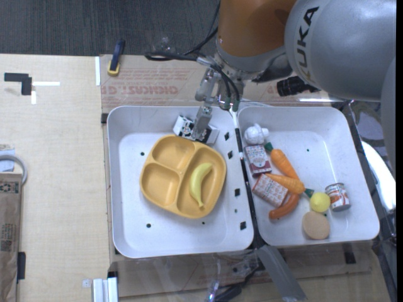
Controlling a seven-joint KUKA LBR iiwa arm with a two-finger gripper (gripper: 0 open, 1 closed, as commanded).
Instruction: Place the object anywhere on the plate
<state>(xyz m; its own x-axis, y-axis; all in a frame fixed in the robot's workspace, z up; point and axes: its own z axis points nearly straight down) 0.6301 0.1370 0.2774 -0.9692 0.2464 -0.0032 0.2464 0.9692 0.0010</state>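
Banana [200, 182] inside plate [165, 187], claw [200, 129] above far rim.

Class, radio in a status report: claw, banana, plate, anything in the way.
Claw low over plate's far rim, by a black-and-white packet. Banana lying in yellow plate, right compartment. Nothing on top of the banana.

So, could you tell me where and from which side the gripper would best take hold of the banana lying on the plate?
Probably across the middle of the banana, coming straight down from above. It lies flat in the right compartment of the yellow plate, its length running from the bin's far side to its near side, so the fingers should close across its narrow width, left to right. The raised divider on its left leaves little room there.
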